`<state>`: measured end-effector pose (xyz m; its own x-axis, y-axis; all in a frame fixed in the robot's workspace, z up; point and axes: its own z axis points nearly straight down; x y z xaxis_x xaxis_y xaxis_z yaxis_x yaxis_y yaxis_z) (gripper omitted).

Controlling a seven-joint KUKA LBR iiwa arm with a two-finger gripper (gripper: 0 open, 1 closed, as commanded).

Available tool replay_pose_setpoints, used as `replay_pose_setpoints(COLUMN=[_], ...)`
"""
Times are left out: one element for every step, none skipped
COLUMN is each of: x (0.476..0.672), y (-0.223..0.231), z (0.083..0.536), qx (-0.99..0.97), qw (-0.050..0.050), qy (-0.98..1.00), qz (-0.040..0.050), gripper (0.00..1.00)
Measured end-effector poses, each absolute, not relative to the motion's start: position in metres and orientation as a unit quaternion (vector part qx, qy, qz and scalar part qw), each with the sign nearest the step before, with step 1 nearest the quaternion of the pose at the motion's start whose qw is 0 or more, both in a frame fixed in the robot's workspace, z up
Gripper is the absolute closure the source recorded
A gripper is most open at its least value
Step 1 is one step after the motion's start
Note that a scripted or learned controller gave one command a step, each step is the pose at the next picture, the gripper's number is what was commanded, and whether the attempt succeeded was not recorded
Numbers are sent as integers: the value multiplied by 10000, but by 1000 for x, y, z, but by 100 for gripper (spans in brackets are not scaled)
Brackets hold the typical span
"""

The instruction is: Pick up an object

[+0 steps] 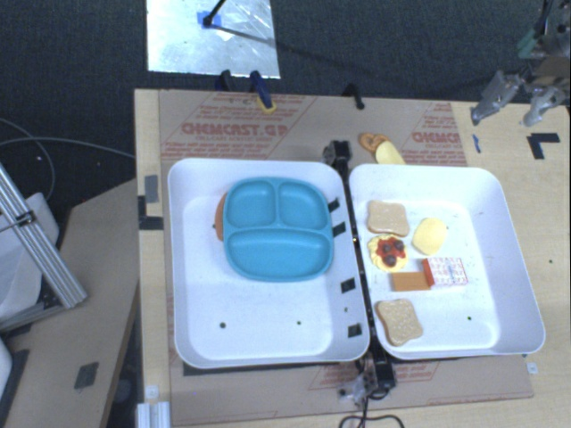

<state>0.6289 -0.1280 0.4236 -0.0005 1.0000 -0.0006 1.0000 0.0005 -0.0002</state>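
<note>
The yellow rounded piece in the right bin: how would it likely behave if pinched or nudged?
The yellow rounded piece looks smooth and domed, so it may slip out of a pinch. Its curved shape suggests it could roll or skid on the right bin floor. A nudge leftward might bump the bread slice beside it.

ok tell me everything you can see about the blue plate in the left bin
The blue plate is a rounded-rectangle divided tray, plastic by its look, with three compartments: two smaller ones along the far side and one wide one nearer the camera. It lies flat and upright in the left bin, toward the far half. Nothing shows in its compartments. An orange-brown object peeks out from under its left edge, touching it.
</note>
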Motion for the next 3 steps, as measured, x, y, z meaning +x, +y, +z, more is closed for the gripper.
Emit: replay_pose_setpoints(x=[630,603,596], y=[-128,-70,-19], z=[438,329,263], qx=[7051,7041,7047], qw=[38,-44,-11], qy=[7091,7101,7095], qz=[19,-21,-2], gripper=[100,100,100])
